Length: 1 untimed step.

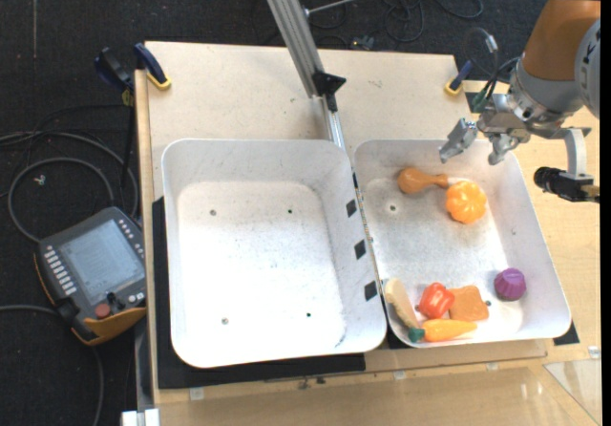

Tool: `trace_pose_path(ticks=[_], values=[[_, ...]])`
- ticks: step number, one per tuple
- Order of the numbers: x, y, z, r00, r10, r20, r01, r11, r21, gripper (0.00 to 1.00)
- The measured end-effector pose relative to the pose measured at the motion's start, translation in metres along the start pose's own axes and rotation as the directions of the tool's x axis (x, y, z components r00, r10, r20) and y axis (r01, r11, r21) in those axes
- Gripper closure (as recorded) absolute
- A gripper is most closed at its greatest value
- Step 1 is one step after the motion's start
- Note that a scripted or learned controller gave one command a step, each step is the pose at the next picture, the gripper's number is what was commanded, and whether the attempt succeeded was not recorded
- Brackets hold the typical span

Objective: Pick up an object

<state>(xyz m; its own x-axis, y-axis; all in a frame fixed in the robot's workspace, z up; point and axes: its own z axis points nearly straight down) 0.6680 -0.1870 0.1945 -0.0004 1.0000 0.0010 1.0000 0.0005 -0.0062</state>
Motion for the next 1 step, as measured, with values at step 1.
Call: trace_pose_path(ticks=[1], values=[[-0.0093, -0.0033, 0.0518, 1.000, 0.002, 0.001, -0.002, 1.000, -0.001, 0.00]])
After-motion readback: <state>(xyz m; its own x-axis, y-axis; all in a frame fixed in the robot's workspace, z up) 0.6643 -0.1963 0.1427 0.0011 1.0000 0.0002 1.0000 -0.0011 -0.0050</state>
